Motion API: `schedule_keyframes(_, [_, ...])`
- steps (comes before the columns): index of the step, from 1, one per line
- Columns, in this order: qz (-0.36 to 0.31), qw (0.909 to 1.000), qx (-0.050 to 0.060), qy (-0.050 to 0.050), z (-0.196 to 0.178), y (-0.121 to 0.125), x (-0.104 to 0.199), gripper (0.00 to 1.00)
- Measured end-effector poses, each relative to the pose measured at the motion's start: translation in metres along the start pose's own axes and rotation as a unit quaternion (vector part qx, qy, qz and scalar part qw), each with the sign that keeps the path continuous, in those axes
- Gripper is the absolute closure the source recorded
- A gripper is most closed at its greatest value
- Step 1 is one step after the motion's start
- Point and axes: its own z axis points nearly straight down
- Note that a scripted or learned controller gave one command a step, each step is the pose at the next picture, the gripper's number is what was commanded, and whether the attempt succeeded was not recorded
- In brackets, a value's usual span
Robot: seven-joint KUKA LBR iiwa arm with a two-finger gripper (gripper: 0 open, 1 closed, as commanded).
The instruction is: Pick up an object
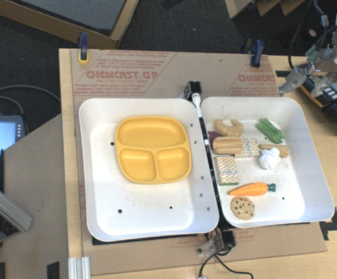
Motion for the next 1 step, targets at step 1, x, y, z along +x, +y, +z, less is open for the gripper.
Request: schedule_keyframes(1, [0.002, 1.0000, 0.006, 0.001, 0.1028, -0.0475, -0.0289, 0.00])
